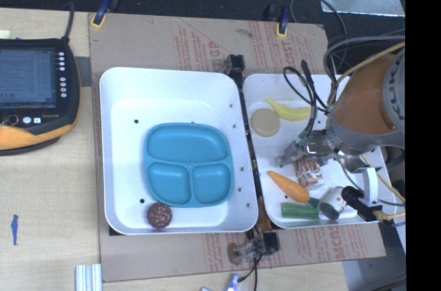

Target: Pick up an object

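My gripper (301, 153) reaches into the right bin (259, 86) from the right, low over its middle. Right beneath and beside it lies a red and white packet (311, 174); whether they touch is unclear. An orange carrot (289, 187) lies just below and left of the packet. A green stick-shaped item (299, 211) rests at the bin's front edge, with a small grey and white object (331, 205) to its right. A yellow banana (289, 111) and a beige round disc (264, 122) sit at the back of the bin. The arm hides the bin's right side.
The left bin (124, 96) holds a blue divided plate (187, 163) and a small brown round item (159, 215) at its front left. A tablet-like pendant (34, 86) lies on the bench to the left. Cables (306, 86) loop over the right bin's back.
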You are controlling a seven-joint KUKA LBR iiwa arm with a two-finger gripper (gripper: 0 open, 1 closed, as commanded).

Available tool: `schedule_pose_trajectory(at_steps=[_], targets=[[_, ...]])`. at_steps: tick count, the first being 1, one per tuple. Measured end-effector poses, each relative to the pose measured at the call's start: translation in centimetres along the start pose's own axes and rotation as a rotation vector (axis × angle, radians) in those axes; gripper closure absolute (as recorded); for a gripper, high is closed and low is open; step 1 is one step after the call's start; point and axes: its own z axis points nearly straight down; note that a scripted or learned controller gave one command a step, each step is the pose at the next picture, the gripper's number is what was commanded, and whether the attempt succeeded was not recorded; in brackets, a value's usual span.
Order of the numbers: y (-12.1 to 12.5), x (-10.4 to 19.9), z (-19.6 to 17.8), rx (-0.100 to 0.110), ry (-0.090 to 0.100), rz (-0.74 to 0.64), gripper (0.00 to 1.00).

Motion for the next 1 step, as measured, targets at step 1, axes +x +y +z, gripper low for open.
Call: schedule_pose_trajectory(at_steps=[1], targets=[[-2.15, -0.22, 1.02, -0.002, 0.0, 0.002, 0.0]])
